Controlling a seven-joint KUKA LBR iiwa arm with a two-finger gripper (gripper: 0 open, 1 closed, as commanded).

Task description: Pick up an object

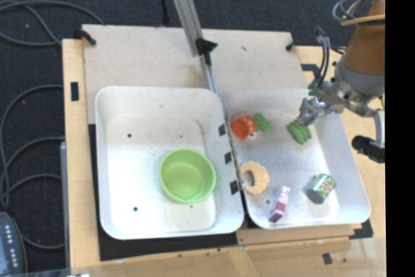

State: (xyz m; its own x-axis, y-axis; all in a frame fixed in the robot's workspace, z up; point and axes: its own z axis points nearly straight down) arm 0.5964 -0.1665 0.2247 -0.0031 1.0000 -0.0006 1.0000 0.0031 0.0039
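The gripper (pixel 310 115) sits at a green ridged toy (pixel 299 132); its grip cannot be told. Nearby lie an orange toy (pixel 243 128), ring (pixel 254 178), can (pixel 321 187).

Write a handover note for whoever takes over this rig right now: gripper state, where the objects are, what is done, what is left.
Gripper: low in the right bin, against the green ribbed piece; a grasp cannot be confirmed.
Right bin also holds the orange-and-green toy, beige ring, pink-and-white packet and small green can.
Left bin: green bowl.
Done: nothing visibly lifted.
Left: secure and lift an object.
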